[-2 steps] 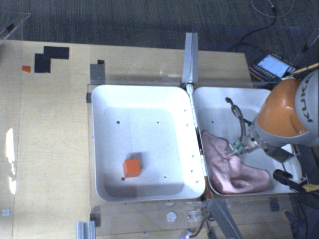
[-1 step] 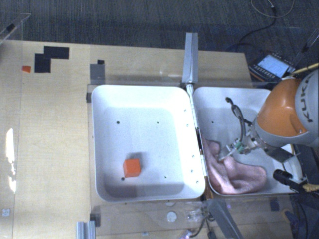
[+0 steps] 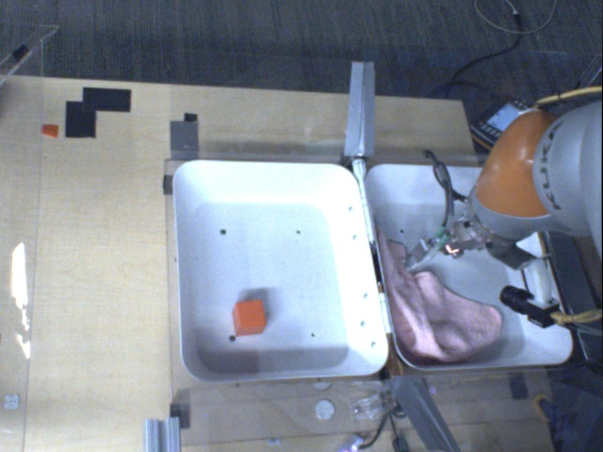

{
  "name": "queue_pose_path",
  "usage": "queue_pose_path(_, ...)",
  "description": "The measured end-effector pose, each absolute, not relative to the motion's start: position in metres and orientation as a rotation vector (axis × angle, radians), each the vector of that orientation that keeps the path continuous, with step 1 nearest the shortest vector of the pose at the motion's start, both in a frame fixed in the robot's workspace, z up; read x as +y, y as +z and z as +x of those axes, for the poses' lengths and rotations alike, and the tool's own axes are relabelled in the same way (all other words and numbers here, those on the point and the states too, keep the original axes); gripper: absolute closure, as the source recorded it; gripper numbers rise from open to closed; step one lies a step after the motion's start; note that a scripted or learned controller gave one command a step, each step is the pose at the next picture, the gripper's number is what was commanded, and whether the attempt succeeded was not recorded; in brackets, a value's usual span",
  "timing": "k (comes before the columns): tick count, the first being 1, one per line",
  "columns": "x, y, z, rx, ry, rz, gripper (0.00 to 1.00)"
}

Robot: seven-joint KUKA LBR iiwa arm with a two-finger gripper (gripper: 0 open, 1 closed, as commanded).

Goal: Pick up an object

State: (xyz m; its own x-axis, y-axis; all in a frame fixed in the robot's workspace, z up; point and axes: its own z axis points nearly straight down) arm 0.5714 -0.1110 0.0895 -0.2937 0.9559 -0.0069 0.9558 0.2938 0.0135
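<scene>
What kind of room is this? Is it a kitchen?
Probably not a kitchen; more likely a robot test lab. A grey and orange robot arm reaches over two white bins on a wooden bench, with loose cables on the carpet.

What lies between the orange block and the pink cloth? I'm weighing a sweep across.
In the camera view, bare white floor of the left bin, then the two bins' adjoining rims, separate the orange block from the pink cloth.

Black L-shaped mark (image 3: 92, 109), small orange tag (image 3: 50, 131) on the wooden bench (image 3: 94, 299)
</scene>
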Motion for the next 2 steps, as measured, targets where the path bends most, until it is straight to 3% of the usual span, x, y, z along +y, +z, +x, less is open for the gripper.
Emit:
queue_pose_path(1, -0.112, 0.090, 0.507, 2.543, 0.016, 1.811, 0.00)
queue_pose_path(2, -0.154, 0.089, 0.578, 2.327, 0.012, 2.090, 0.00)
